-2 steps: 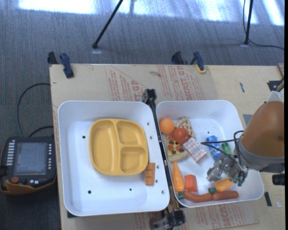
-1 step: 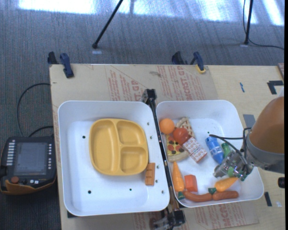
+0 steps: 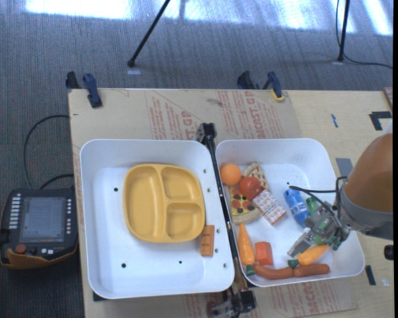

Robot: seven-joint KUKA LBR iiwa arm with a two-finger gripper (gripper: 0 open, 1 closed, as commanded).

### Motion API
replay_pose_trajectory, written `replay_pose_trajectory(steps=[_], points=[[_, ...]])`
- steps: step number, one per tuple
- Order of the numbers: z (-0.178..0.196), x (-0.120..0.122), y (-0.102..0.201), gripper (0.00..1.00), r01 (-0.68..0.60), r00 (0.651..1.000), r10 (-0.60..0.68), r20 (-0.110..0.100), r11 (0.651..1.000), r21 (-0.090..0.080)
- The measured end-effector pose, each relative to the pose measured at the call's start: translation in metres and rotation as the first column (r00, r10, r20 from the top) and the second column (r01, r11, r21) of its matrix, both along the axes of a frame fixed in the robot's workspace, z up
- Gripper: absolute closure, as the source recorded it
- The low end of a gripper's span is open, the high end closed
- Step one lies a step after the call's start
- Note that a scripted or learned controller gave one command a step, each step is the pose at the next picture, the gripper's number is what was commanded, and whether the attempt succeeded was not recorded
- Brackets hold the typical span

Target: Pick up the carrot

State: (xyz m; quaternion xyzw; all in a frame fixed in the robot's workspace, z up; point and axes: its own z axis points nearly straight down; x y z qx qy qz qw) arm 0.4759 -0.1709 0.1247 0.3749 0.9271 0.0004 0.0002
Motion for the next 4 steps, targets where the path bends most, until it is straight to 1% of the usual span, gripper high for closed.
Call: replay_pose_trajectory(steps=[1,2,3,4], points=[[-0.0365,0.0015,0.0088,0.0,-0.413,0.911,0.413,0.004,0.911,-0.002],[-0.0272,0.001,0.0093,1.0,-0.408,0.913,0.408,0.002,0.913,0.002],[-0.0272,0.001,0.009,0.0,-0.407,0.913,0.407,0.002,0.913,0.002],[-0.0347,0.0042,0.0076,0.0,-0.665,0.747,0.665,0.009,0.747,-0.011]])
